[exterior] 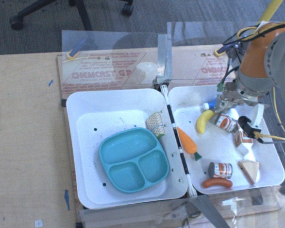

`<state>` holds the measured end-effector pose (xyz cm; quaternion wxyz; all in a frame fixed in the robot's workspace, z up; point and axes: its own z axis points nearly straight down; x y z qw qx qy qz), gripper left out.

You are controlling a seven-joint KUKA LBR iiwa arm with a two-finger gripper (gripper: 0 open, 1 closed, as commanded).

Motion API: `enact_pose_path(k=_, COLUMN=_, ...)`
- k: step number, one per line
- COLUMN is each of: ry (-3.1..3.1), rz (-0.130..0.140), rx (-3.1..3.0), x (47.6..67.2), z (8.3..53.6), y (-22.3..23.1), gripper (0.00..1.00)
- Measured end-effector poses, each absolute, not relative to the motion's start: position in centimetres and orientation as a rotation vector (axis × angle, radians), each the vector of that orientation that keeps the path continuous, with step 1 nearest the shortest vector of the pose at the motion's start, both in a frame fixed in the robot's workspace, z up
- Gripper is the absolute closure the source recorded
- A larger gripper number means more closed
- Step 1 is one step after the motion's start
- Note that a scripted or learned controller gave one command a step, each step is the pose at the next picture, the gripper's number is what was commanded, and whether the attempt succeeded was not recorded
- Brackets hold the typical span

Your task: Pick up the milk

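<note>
The milk looks like the small white carton with a brown-red label (242, 141), lying in the right bin (271, 175) near its right wall. My gripper (225, 108) hangs over the back of that bin, up and to the left of the carton and apart from it. Right below the gripper lies a red-and-white can (226, 123) on its side. A small blue-and-white thing (208, 105) peeks out at the gripper's left, mostly hidden.
The right bin also holds a banana (204, 121), a carrot (187, 142), a second can (220, 170), a sausage (217, 183) and a sandwich wedge (249, 170). In the left bin (81, 139) lie a teal divided plate (133, 159) and a small patterned piece (156, 124).
</note>
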<state>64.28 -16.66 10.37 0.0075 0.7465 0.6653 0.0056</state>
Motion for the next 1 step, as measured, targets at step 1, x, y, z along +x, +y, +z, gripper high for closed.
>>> enact_pose_path(k=1, ry=2.177, rz=-0.004, rx=2.266, x=65.59, z=21.19, y=-13.97, gripper=1.00)
